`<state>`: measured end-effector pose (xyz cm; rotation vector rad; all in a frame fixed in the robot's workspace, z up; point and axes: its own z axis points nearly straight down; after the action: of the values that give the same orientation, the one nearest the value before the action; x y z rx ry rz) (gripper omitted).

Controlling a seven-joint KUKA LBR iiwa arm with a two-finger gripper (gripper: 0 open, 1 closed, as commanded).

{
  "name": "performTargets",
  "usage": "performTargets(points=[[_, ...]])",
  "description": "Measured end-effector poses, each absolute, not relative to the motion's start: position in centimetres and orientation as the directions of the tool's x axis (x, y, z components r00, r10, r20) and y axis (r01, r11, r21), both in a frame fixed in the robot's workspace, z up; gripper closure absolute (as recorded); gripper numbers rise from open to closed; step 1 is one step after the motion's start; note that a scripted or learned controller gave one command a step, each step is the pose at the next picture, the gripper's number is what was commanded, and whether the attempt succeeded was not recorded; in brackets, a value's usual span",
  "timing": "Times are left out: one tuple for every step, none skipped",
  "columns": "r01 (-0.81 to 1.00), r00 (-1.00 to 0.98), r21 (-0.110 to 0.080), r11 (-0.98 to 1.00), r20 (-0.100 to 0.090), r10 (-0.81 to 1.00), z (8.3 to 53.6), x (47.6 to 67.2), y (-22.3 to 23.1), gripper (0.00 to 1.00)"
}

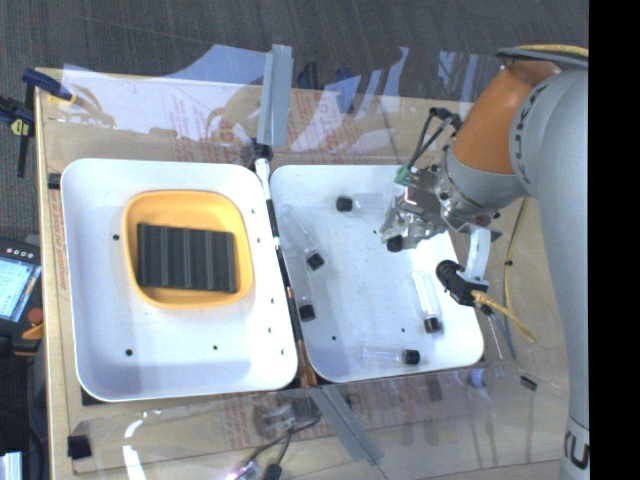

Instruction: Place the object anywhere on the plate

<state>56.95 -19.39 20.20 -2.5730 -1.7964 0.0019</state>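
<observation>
Gripper [400, 230] low over right bin [350, 363] among clear vials [426, 303] — grip state indiscernible; yellow plate [185, 210] in left bin [100, 358] awaits object.

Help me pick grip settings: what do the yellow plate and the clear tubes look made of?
Yellow plate: likely glossy plastic, smooth rim with a soft sheen, dark ribbed centre. Clear tubes: transparent, black-capped; plastic or glass, cannot tell which.

No legible text or labels anywhere.
</observation>
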Motion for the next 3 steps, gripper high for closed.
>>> performTargets(points=[[0.963, 0.269, -0.005, -0.269, 0.0, 0.963, 26.3, 58.2, -12.1, 1.0], [1.0, 0.023, -0.006, -0.023, 0.001, 1.0, 21.4, 59.1, -8.5, 1.0], [0.981, -0.192, -0.007, 0.192, 0.001, 0.981, 21.4, 58.0, -0.7, 1.0]])
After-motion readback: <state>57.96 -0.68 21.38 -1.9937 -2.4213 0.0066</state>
